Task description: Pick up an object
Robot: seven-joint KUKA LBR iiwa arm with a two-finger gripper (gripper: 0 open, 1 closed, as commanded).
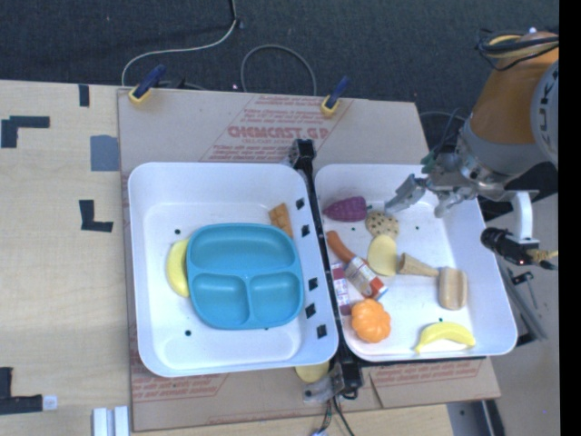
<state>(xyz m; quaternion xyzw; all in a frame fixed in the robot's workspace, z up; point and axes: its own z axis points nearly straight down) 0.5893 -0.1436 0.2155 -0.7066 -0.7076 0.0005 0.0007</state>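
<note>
**Operator:** Report tool status and position.

**Technician:** The tool (pixel 425 193) hangs over the far part of the right bin (pixel 481 271), reached in from the right. Its two fingers (pixel 406 192) are spread apart with nothing between them. No object is gripped.

**Operator:** Where are the candidate objects?

**Technician:** All loose items lie in the right bin. Nearest the tool: a purple piece (pixel 346 209) and a speckled cookie (pixel 382 222), both just beside the left fingertip. Further toward the near edge: a carrot-like stick (pixel 339 244), a small bottle (pixel 365 278), a pale round piece (pixel 383 255), a cone (pixel 419 265), a bread-like piece (pixel 451 288), an orange fruit (pixel 370 321) and a banana (pixel 444 336).

**Operator:** And the left bin?

**Technician:** The left bin (pixel 150 271) holds a blue divided tray (pixel 243 273) covering most of a yellow item (pixel 176 268), plus a small orange piece (pixel 280 217) by the divider. The tray's flat, wide shape looks ill-suited to a two-finger grip.

**Operator:** Assessment?

**Technician:** Pick not yet made. The spread fingers suit a descent, probably toward the cookie or purple piece. Crowding near the divider raises the risk of a missed grasp.
</note>
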